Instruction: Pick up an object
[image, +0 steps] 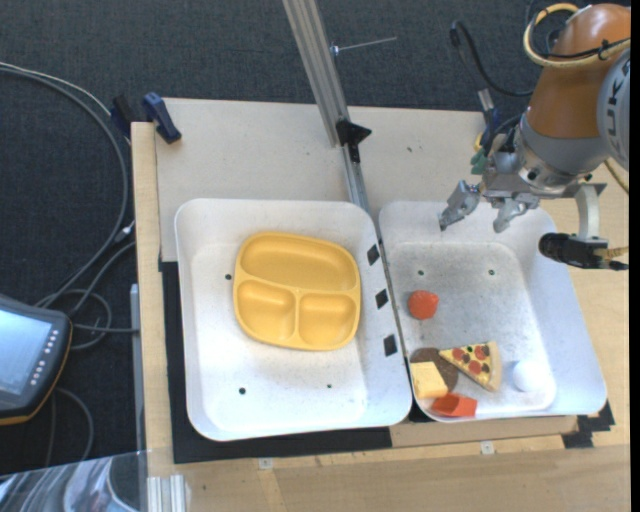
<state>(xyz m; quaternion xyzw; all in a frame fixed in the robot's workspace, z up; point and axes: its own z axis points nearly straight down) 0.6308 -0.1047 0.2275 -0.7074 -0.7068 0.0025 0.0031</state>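
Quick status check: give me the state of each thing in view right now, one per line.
hand: open, holding nothing, above the far edge of the right bin.
yellow tray: lying flat in the left bin, compartments bare.
orange ball: loose, alone mid-bin.
pizza slice: flat, near corner.
yellow block: beside the pizza slice.
red piece: at the near rim.
white ball: resting right of the pizza slice.

Divided tray (297, 290) showing plain yellow; both bins (200, 330) appearing speckled white; ball (423, 304) showing red-orange; pizza slice (474, 363) displaying yellow with red spots; arm's band (575, 90) showing orange
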